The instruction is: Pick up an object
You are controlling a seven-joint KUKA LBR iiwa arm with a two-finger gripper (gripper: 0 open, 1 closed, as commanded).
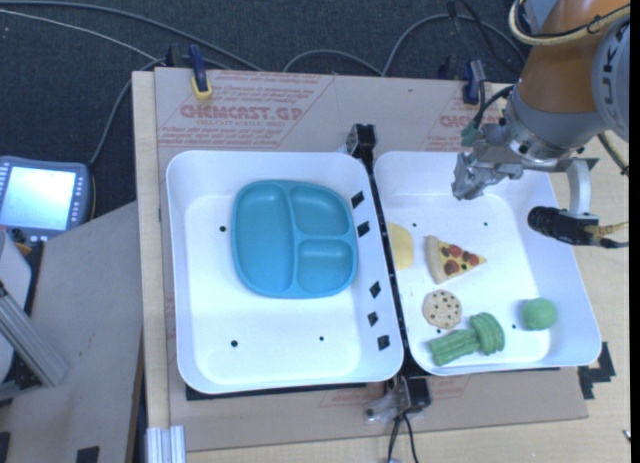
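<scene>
— Hovering over the right bin (560,281), where was the gripper (468,187) seen?

— It was seen above the bin's far left part, well apart from the food. Whether it was wide or narrow could not be told.

— And the objects?

— A pizza slice (452,258), cookie (441,308), broccoli (468,338), green ball (539,314) and yellow piece (400,247) were found in that bin. A blue tray (295,239) was seen in the left bin (200,281).

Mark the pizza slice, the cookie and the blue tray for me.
pizza slice (454,258), camera view, middle of its topping.
cookie (441,308), camera view, centre of its face.
blue tray (262,236), camera view, floor of its large compartment.
</scene>
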